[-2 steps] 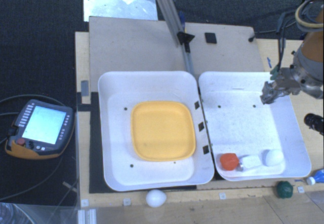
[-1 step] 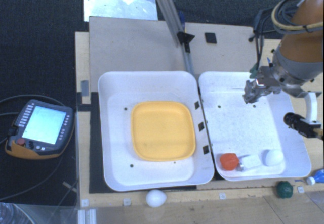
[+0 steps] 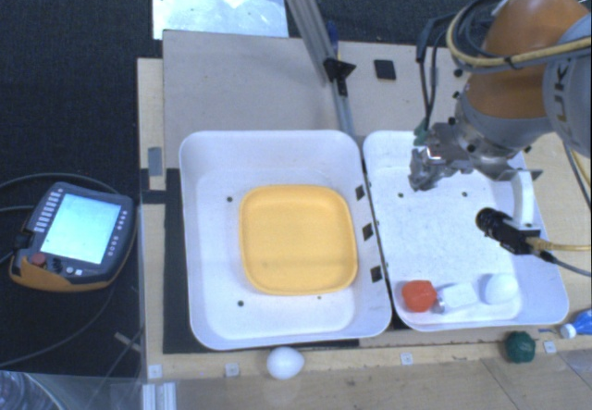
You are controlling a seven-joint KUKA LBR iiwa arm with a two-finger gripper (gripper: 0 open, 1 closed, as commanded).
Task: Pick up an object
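Seemingly, the gripper point(image 3: 424, 172) is hovering over the right bin point(image 3: 462, 255) with nothing visibly between its fingers, well apart from the orange ball point(image 3: 418, 296) lying along the near wall.

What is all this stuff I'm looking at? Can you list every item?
Shallow white plastic bins: two, white, side by side on the bench.
Square yellow plate: one, yellow, in the left bin.
Small orange-red block: one, right bin, near edge.
Small white block: one, beside the orange-red block.
White ball: one, right bin, near corner.
White egg-shaped object: one, bench, below the left bin.
Dark green ball: one, bench, below the right bin.
Handheld control pad: one, grey and orange, far left.
Gripper: one, grey, over the right bin's far end.
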